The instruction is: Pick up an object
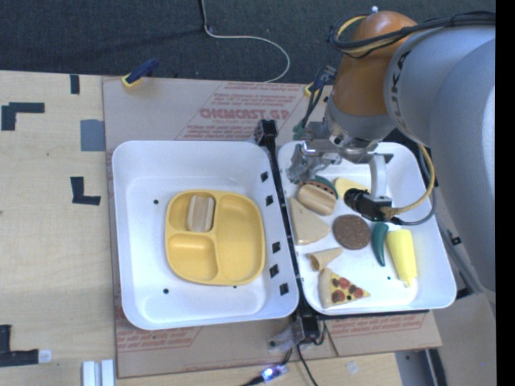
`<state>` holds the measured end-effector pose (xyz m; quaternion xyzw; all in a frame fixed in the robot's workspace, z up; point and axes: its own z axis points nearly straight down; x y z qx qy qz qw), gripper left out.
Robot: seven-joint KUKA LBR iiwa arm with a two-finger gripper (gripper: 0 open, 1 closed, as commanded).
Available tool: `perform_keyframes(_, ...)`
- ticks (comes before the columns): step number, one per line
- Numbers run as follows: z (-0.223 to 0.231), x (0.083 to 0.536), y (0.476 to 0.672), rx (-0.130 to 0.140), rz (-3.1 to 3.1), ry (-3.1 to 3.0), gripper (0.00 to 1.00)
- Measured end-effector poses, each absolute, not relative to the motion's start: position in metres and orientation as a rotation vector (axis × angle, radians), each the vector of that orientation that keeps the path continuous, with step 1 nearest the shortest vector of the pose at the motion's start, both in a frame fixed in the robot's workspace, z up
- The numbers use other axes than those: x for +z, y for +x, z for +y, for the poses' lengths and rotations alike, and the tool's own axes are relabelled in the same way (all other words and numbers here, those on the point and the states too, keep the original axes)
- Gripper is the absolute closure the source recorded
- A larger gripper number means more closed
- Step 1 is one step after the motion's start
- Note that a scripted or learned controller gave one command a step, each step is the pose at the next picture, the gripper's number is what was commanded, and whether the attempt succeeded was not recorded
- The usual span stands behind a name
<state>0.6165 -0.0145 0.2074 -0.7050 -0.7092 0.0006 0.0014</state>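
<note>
Cardboard (241, 119) underlies both white bins (129, 215); gripper (310, 163) state hidden, on dark carpet (96, 14).

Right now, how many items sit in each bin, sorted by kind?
Divided yellow plate: 1
Tan piece on plate: 1
Burger: 1
Brown cookie: 1
Corn cob: 1
Pizza slice: 1
Tan wedge: 1
Total: 7

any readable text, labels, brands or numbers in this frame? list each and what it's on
"CHEMCAST", large red print, upside down, on the brown cardboard sheet under the two shallow white bins; the characters after it are too blurred to read.
Smaller red lines above that word on the same sheet: too small and blurred to read.
Black angular marks on the light wooden bench at left: shapes, not letters.
No legible print elsewhere.
</note>
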Motion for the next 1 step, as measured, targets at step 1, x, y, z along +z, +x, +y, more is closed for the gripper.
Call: perform_keyframes(1,0.0361,0.2117,0.6139,0.000,-2.227,-2.213,1.00)
